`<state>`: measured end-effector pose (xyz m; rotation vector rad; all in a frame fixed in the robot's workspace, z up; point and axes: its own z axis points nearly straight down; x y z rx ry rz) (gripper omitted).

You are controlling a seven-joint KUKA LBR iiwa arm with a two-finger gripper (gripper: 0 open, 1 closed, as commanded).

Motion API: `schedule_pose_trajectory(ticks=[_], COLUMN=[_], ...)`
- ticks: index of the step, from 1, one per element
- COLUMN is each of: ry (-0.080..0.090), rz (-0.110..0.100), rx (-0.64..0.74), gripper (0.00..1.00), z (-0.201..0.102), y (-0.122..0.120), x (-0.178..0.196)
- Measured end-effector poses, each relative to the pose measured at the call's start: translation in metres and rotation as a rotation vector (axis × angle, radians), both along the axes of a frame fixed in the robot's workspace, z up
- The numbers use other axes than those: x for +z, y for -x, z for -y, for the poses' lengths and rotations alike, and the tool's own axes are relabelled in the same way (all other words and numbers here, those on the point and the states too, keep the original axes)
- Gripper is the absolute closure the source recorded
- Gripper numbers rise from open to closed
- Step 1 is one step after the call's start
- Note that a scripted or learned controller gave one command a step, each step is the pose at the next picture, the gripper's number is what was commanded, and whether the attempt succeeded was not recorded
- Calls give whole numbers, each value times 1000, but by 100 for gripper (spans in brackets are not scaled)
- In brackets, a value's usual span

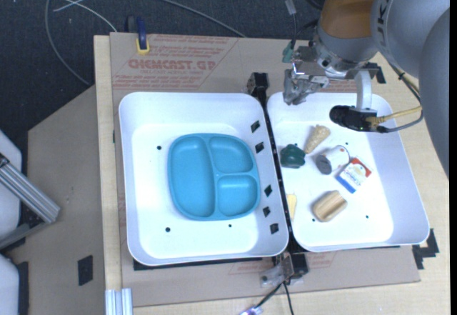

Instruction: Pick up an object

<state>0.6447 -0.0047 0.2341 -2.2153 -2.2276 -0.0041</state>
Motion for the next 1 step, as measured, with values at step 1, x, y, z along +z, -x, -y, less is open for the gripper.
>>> schedule_pose_trajectory(ticks=[1], ry=[-2], rz=[0], rx=[1], gripper=[100], z=[-59], y=[-1], x=[6])
